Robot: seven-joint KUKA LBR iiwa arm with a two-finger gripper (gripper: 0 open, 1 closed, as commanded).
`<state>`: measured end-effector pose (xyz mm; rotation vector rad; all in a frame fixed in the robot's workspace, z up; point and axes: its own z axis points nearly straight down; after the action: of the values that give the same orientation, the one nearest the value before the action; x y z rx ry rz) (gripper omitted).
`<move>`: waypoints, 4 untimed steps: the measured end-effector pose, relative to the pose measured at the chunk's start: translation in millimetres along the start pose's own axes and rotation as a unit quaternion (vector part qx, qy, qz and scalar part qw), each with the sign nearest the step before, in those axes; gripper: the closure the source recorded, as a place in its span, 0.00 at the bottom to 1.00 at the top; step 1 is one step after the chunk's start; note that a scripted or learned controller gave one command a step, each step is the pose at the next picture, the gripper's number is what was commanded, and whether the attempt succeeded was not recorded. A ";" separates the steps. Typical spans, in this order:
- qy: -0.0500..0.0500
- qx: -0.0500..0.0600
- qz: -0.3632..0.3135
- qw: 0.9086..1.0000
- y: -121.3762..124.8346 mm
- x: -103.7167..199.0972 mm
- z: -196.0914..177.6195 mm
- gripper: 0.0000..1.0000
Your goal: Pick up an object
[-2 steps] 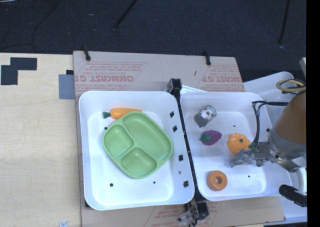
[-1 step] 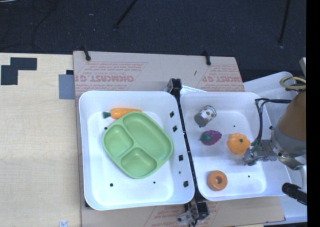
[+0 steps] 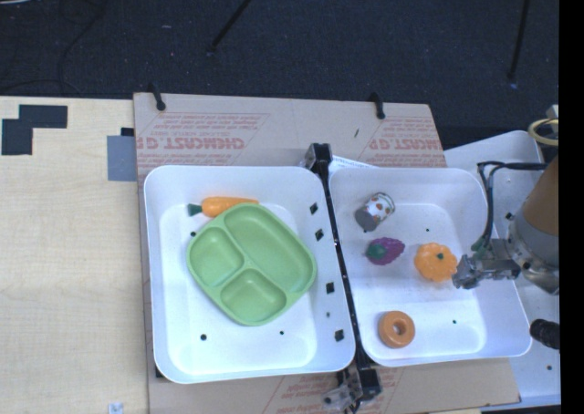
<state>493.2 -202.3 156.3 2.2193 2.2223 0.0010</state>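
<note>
The right bin [image 3: 456,186] holds an orange pumpkin-like toy [image 3: 435,261], a purple grape bunch [image 3: 385,250], a grey and white toy [image 3: 373,211] and an orange doughnut [image 3: 396,328]. My gripper [image 3: 467,274] sits low at the right side of this bin, just right of the orange pumpkin toy and close to it. Nothing shows between its fingers. In the left bin [image 3: 169,221] lie a green divided plate [image 3: 250,263] and an orange carrot [image 3: 225,206] behind it.
A black divider [image 3: 330,257] runs between the two bins. Cardboard [image 3: 274,134] lies under the bins. The arm's grey body with its orange band [image 3: 549,207] stands at the right edge, with cables beside it.
</note>
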 end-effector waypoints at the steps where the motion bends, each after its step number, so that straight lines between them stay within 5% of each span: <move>1: 0.000 0.000 0.000 1.000 -7.7 -4.3 -47.1 1.00; 2: 0.000 0.000 0.000 1.000 -6.9 -5.0 -84.8 1.00; 4: 0.001 0.003 -0.001 1.000 -6.9 93.7 -64.8 1.00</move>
<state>486.2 -108.6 221.0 2.2220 2.2277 -0.0021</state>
